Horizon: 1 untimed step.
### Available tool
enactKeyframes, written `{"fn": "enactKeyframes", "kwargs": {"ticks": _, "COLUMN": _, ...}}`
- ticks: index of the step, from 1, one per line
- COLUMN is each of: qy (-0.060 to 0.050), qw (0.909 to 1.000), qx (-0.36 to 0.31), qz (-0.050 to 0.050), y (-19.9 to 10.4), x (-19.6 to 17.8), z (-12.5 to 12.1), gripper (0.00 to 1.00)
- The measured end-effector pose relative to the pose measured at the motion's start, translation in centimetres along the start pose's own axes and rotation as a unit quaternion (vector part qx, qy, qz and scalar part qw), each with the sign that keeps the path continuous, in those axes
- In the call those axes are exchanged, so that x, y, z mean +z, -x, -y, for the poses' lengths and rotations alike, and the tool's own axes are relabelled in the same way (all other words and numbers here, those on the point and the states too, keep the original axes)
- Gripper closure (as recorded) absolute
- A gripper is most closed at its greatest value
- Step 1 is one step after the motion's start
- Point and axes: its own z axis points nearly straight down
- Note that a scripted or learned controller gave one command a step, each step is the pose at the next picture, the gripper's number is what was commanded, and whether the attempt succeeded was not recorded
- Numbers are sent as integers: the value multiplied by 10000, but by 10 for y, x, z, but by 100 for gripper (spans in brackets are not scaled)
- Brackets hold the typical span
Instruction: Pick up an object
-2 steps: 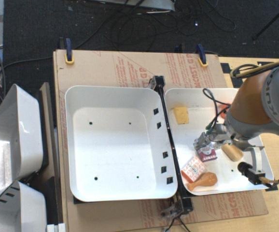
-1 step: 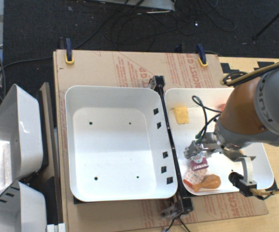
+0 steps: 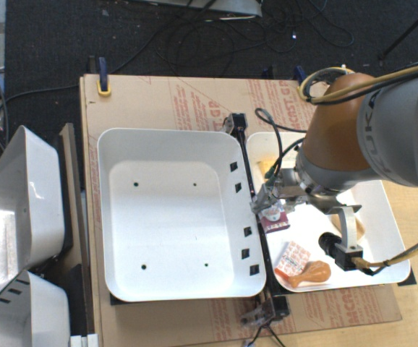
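Note:
My gripper (image 3: pixel 270 207) hangs low over the left side of the right bin (image 3: pixel 391 215), close to the wall between the two bins. Just below its tip lies a small dark red packet (image 3: pixel 276 225); whether the two touch I cannot tell. Toward the bin's front lie a red and white packet (image 3: pixel 292 258) and an orange-brown lump (image 3: pixel 312 272), side by side. A pale yellow thing (image 3: pixel 267 167) peeks out behind the wrist at the back of the bin. The arm's large grey and orange body covers much of this bin.
The left bin (image 3: pixel 108 194) sits beside the right one, split from it by a black divider with clips (image 3: pixel 246 194). Spare white bins (image 3: pixel 21 215) stand off the bench at the far left. Cables cross the dark floor behind.

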Motion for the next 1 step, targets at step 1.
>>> {"fn": "enactKeyframes", "kwargs": {"ticks": 1, "qy": -56, "qw": 10000, "qx": 16, "qz": 2, "y": -68, "x": 5, "z": 22, "gripper": 100}}
